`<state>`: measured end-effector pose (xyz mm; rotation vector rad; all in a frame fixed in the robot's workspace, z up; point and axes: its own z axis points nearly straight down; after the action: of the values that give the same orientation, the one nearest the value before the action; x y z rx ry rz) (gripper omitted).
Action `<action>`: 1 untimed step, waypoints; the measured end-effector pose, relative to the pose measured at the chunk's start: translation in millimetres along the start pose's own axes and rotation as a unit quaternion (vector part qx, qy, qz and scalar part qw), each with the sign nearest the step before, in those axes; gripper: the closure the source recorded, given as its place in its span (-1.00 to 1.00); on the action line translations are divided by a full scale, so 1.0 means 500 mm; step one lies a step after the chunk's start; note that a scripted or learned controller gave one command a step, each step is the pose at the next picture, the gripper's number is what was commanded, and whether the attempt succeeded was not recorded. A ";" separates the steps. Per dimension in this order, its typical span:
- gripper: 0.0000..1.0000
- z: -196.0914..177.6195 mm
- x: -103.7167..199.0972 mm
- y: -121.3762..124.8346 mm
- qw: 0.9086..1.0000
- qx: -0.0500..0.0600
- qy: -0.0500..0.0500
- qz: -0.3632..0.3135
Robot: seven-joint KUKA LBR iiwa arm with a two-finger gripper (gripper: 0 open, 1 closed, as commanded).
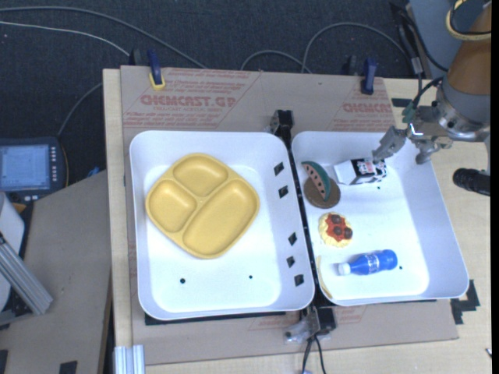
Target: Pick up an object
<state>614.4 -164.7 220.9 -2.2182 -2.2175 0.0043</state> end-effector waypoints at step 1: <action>-1.00 0.087 -0.009 -0.007 1.000 0.000 0.000 0.000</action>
<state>610.6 -169.2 177.2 -2.2187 -2.2176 0.0037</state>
